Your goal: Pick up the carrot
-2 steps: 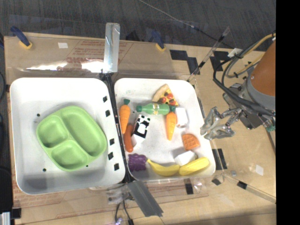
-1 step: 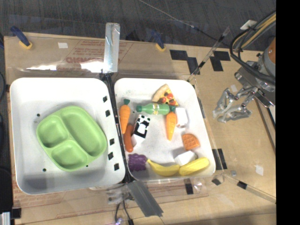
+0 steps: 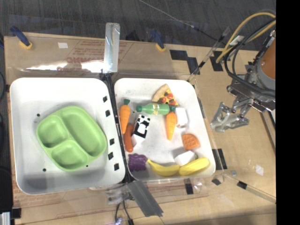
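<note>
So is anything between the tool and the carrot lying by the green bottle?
The tool hangs outside the right white bin, whose right wall lies between. Inside, a small white block touches the tapered orange carrot on the tool's side; the green plastic bottle lies above it.

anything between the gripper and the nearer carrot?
In the camera view, the right bin's wall and a small white block lie between the gripper and the nearer carrot.

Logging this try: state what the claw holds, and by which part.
Nothing. The claw hangs outside the right bin, over the bench, with nothing between its fingers. Both carrots lie in that bin.
</note>
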Available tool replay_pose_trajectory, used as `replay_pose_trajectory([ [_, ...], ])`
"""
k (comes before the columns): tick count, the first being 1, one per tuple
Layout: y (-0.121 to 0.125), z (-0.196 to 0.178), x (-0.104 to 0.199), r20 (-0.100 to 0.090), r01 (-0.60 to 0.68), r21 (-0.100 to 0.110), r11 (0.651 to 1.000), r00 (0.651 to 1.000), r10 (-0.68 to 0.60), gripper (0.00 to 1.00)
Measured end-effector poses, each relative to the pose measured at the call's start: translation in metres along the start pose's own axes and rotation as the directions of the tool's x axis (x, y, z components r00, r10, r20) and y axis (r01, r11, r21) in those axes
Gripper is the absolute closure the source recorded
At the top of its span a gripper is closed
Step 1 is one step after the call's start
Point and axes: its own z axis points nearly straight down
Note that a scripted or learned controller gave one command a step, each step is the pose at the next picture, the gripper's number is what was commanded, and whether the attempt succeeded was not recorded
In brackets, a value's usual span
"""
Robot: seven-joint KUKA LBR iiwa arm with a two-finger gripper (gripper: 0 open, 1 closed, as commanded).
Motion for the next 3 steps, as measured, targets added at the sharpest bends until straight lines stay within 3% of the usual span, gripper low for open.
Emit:
replay_pose_trajectory([
  [1, 0.01, 0.039, 0.006, 0.001, 0.361, -0.002, 0.933, 0.933, -0.361, 1.0],
  [2, 0.007, -0.009, 0.005, -0.001, 0.705, 0.003, 0.71, 0.71, -0.705, 1.0],
  [3, 0.017, 0.045, -0.003, 0.004, 0.84, -0.004, 0.542, 0.542, -0.84, 1.0],
])
